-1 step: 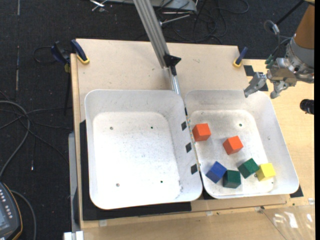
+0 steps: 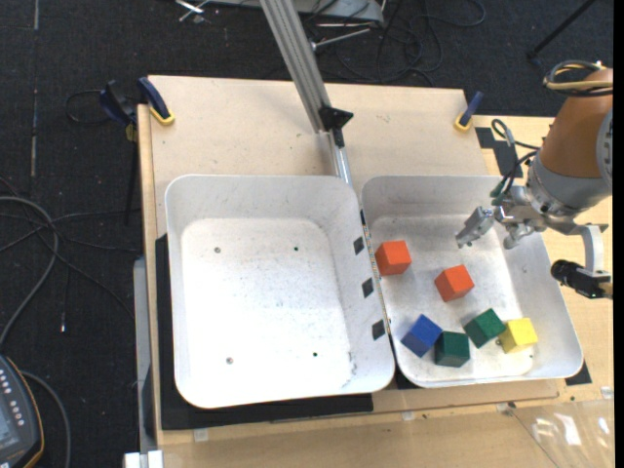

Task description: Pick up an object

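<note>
Several small cubes lie in the right bin [image 2: 429, 188]: an orange one [image 2: 393, 256] near its left wall, a second orange one [image 2: 453, 282] at the middle, and a blue [image 2: 422, 333], a dark green [image 2: 451, 347], a green [image 2: 484, 327] and a yellow cube [image 2: 519, 333] clustered at the front. My gripper [image 2: 494, 231] hangs over the bin's back right part, up and to the right of the middle orange cube. Its fingers are spread and hold nothing.
The left bin [image 2: 180, 213] sits beside the right one, sharing a divider with black clips [image 2: 369, 286]. A metal pole [image 2: 292, 47] slants in from the top to the bins' back edge. Clamps [image 2: 156, 103] [image 2: 468, 113] stand at the bench's far corners.
</note>
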{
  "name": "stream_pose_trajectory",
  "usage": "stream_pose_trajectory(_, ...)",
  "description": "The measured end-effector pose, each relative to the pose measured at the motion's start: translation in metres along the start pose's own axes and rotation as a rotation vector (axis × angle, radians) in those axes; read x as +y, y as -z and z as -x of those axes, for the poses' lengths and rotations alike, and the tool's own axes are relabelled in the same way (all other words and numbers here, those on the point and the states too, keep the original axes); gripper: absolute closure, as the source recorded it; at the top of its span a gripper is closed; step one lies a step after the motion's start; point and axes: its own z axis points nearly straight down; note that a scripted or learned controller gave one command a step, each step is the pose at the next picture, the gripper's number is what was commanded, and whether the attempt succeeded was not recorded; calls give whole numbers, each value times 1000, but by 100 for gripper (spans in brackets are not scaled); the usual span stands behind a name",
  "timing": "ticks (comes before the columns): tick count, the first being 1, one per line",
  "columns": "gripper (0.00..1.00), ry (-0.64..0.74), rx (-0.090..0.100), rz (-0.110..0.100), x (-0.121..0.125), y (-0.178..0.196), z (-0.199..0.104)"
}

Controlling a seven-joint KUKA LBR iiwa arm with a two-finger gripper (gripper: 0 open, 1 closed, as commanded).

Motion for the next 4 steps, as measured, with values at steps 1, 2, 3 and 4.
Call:
stream_pose_trajectory(1, 0, 2, 2, 2, -35, -35, -33)
stream_pose_trajectory(2, 0, 14, 0, 21, 25, 65, -134)
stream_pose_trajectory(3, 0, 8, 0, 6, -4, 59, -173)
stream_pose_trajectory(4, 0, 4, -6, 24, -3, -14, -108)
